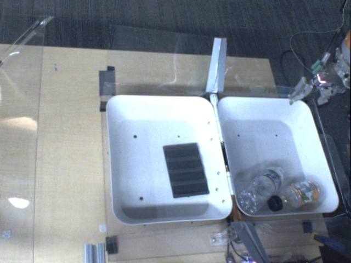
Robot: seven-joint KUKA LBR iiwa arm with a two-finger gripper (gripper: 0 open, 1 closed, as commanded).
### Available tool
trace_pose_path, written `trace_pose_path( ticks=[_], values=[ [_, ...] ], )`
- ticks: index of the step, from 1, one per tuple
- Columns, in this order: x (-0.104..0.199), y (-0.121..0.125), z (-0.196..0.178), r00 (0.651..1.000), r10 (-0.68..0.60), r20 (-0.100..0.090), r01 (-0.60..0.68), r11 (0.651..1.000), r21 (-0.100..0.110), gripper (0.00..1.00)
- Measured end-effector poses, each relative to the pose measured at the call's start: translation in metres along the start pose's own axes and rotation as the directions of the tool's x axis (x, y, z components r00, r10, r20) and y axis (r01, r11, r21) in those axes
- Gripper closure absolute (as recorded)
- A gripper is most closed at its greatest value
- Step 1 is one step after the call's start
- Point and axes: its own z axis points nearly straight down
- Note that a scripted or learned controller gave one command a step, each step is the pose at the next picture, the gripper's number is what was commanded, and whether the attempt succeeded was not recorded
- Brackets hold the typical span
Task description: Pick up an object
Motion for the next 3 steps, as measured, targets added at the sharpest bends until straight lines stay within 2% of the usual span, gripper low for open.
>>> trace_pose_path(
  ticks=[1,2,3],
  values=[
    [0.031,-0.020,0.173,1.000,0.021,0.000,-0.021,1.000,-0.003,0.00],
    [0.007,-0.095,0.171,0.992,0.124,-0.001,-0.124,0.992,0.000,0.00],
    [0.058,-0.144,0.178,1.000,0.017,0.002,-0.017,1.000,-0.015,0.00]
  ],
)
